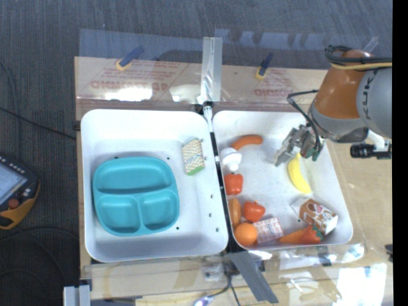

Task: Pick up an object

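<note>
Banana (299, 174) in right bin (331, 171), just below pincer (294, 146), apart

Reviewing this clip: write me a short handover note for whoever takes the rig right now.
Pincer: over the right bin, upper right part, just above the banana; nothing seen between its fingers.
Right bin also holds a sausage, an orange, a carrot and a small carton.
Left bin: teal divided tray and a sponge.
Done: no pick yet.
Left: grasp one object, likely the banana, and lift it.
</note>
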Motion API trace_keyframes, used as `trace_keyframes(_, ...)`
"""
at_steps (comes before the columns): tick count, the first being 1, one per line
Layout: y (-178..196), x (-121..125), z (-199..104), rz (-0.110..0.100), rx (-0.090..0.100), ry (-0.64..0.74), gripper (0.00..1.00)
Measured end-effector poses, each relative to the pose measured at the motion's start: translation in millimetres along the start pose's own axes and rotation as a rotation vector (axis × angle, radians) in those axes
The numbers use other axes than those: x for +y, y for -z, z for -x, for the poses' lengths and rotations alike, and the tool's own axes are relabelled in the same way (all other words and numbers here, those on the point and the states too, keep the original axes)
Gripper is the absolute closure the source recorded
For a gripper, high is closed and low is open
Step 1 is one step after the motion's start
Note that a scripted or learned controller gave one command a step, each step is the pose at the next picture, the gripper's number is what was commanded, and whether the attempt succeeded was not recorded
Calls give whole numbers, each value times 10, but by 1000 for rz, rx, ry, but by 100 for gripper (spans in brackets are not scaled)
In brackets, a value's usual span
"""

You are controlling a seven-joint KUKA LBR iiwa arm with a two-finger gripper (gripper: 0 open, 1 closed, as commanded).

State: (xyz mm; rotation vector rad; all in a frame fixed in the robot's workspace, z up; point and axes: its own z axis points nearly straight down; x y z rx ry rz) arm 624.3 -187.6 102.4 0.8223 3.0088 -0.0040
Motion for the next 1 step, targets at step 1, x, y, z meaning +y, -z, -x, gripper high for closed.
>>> trace_keyframes(1, 392, 507, -391, -5, 20, -189, 100)
